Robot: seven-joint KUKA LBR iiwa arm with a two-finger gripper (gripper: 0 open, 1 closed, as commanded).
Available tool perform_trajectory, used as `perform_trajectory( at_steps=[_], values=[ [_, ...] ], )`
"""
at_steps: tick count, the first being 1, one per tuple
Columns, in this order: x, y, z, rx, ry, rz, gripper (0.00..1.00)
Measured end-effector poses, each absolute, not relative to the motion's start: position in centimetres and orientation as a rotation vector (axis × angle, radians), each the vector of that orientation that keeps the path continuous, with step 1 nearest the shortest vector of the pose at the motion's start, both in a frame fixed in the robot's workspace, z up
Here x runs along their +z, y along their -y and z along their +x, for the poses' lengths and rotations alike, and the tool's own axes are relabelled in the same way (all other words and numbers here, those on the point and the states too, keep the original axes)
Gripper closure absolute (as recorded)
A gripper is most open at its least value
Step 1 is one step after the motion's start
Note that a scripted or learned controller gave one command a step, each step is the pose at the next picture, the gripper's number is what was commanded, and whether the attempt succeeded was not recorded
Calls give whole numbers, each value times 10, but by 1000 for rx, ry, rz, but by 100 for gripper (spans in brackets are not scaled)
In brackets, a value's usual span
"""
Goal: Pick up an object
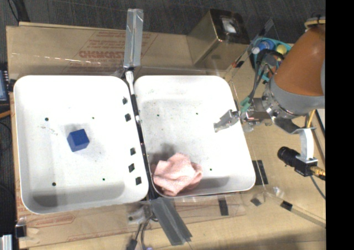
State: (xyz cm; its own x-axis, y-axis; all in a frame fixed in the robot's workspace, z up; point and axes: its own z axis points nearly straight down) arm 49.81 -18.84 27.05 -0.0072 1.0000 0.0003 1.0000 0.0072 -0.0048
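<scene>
Currently: 1 gripper (223,122), jaw state unclear, over right bin (232,91); pink cloth (176,173) near edge; blue cube (78,139) in left bin (22,133).

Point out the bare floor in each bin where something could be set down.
Left bin: bare all around the blue cube. Right bin: bare across its far and middle floor, between the divider and the end effector at its right rim. Crowded only at its near edge, where the pink cloth lies.

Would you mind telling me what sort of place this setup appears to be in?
Probably a robotics lab: two white bins taped onto cardboard, a grey-and-orange arm with loose cabling, and test items, a blue cube and pink cloth.
</scene>
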Motion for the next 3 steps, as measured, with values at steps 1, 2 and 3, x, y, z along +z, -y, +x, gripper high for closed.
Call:
perform_trajectory(
  at_steps=[1, 2, 3],
  values=[
    [154, 98, 527, 8, 2238, -2196, 0],
    [90, 138, 537, 6, 2186, -2249, 0],
    [91, 115, 495, 3, 2283, -2151, 0]
  ],
)
